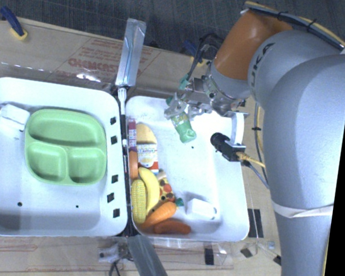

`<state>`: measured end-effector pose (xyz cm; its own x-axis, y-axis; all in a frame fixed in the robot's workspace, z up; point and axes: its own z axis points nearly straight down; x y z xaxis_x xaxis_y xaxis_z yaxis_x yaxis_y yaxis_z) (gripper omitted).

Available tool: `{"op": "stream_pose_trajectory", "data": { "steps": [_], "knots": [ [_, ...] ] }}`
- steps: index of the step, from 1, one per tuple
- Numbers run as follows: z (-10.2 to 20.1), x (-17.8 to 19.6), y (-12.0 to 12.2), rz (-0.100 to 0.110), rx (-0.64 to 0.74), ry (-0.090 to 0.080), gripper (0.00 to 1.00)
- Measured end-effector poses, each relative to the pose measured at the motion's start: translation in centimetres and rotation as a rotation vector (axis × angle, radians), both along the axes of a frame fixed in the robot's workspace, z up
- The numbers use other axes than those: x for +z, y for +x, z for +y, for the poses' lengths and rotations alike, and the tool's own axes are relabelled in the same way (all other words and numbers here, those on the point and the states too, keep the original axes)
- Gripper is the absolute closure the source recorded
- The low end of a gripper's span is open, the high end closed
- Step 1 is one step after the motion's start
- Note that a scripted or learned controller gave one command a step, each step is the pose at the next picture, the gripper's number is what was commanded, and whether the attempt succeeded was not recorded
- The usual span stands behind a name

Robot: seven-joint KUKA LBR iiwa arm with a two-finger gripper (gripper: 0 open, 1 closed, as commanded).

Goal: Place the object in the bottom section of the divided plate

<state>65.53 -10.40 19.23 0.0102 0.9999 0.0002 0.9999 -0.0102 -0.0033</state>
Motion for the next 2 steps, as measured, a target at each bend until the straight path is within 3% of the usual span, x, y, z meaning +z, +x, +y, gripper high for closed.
{"op": "stream_pose_trajectory", "data": {
  "steps": [1,2],
  "knots": [
    [7.2,-0.1,-2.9,0.002,0.128,0.000,1.00],
    [5.6,-0.2,-6.9,0.002,0.133,0.000,1.00]
  ]
}}
